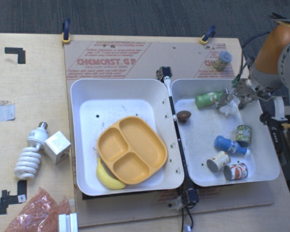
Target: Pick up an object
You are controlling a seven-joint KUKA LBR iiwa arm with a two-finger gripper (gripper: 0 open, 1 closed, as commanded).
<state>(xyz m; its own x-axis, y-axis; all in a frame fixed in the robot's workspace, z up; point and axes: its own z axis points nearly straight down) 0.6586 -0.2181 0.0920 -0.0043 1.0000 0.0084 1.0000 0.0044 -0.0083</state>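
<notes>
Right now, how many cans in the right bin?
2. A green-patterned can by the right wall, and a red-and-white can at the near right corner. The gripper at the far side may hide more.

My desk point(29, 91) is pale wood. A brown printed board point(111, 57) lies on it, clamped at its far edge, and carries both white bins point(79, 129). Left of the board lie a spiral light bulb point(30, 153), a white cube point(57, 146) just beside it, and a crumpled red mesh bag point(38, 211).

green bottle point(209, 99) | lying on side | right bin, far edge
</notes>
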